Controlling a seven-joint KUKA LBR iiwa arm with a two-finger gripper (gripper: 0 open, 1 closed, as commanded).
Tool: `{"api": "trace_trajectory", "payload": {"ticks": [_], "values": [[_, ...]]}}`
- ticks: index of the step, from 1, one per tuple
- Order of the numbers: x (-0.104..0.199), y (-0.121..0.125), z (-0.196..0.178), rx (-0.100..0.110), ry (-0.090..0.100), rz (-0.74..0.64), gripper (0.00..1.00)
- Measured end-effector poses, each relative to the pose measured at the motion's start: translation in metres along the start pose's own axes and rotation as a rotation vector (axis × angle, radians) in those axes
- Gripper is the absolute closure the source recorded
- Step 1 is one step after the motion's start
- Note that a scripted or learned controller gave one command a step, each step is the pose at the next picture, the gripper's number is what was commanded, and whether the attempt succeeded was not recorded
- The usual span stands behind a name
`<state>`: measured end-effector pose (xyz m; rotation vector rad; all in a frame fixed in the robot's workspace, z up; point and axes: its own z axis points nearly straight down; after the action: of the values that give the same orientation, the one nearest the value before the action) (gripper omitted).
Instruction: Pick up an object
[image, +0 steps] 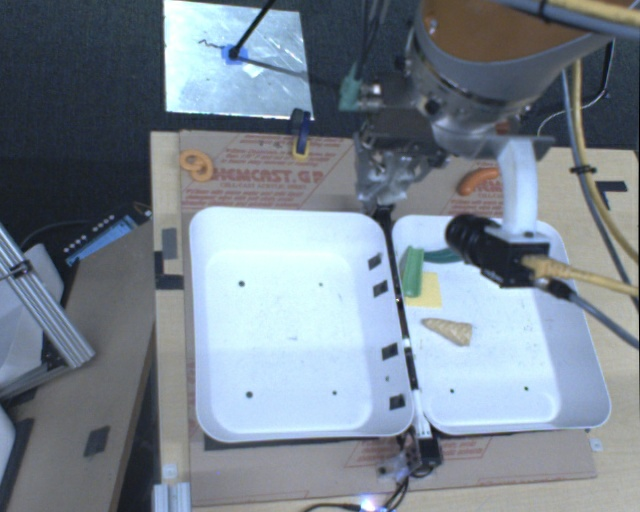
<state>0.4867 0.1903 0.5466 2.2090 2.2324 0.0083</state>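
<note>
**Arm above the far edge of the bins, objects lying in the right bin**

The arm (480, 60) reaches in from the right, its grey body and orange band at the top of the view. Its gripper (385, 195) hangs over the far end of the seam where the two white bins meet. Whether the jaws are open or closed cannot be told from this angle, and nothing can be seen between them.

The left bin (215, 400) sits on a brown cardboard sheet (260, 170) that covers the tabletop. The right bin (580, 400) holds the loose things. A green stick (411, 273) lies near its far left corner, just beside the seam, with a yellow square (428, 291) touching it on the right. Nearer, toward the middle of the bin, lies a tan cone-shaped piece (448, 331), apart from the other two. A black camera unit (490, 250) on a white bracket juts out from the arm over the far part of this bin.

Outside the bins, an orange sausage-shaped piece (477, 181) lies on the cardboard beyond the right bin, and an orange ring (196, 164) lies at the cardboard's far left corner. A blue and yellow clamp (300, 133) stands at the far edge.
</note>
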Motion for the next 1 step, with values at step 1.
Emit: {"api": "trace_trajectory", "payload": {"ticks": [1], "values": [[-0.1313, 0.0107, 0.0114, 0.002, -0.005, 0.023, 1.0]]}}
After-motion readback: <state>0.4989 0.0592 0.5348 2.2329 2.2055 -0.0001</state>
